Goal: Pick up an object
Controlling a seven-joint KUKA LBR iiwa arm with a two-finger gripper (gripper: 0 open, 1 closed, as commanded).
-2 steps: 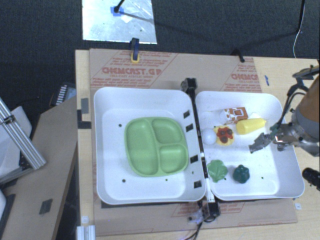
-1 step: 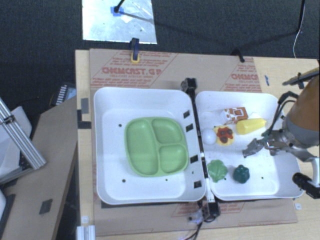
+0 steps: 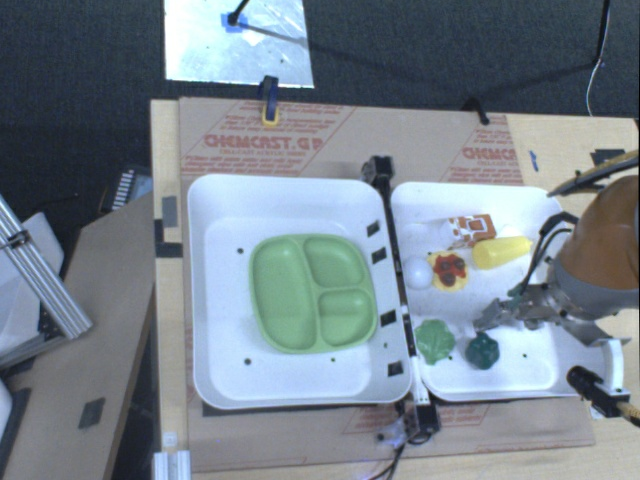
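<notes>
Camera view: arm (image 3: 600, 258) comes in from right, over right bin (image 3: 500, 386). Gripper (image 3: 497, 315) low over bin floor, nothing seen btwn fingers; open or closed, can't tell.

Right bin: dark green toy (image 3: 483, 350) just below-left of gripper, light green toy (image 3: 434, 340) beside it. Yellow toy (image 3: 501, 251), red-yellow toy (image 3: 449, 269), white ball (image 3: 417, 275), orange-white box (image 3: 471, 230) toward back.

Left bin (image 3: 225, 368): green divided plate (image 3: 311, 293) in middle.

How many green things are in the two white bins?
3: a green divided plate in the left bin, a light green lump and a darker green one side by side in the right bin. The arm may hide others.
</notes>
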